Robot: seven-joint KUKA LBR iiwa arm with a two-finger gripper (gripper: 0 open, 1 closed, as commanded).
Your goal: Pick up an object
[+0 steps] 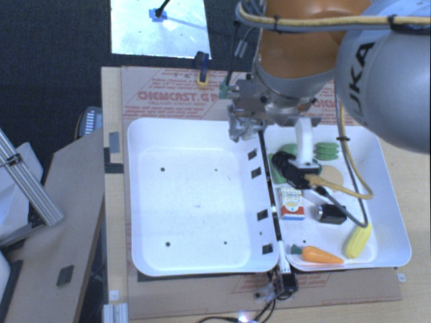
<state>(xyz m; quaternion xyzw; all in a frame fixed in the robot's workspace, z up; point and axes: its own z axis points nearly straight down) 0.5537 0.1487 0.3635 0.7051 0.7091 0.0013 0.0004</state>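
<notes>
Though spread of the gripper (246, 123) unclear, a red-and-white carton (291, 204) near an orange carrot (322, 255).

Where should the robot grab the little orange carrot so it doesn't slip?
Probably the thick part of the carrot, just behind its green top, coming straight down from above. It lies flat in the right bin, long and thin, so squeezing across its narrow width suits it. The bin's near wall is close, so a sideways approach looks cramped.
</notes>
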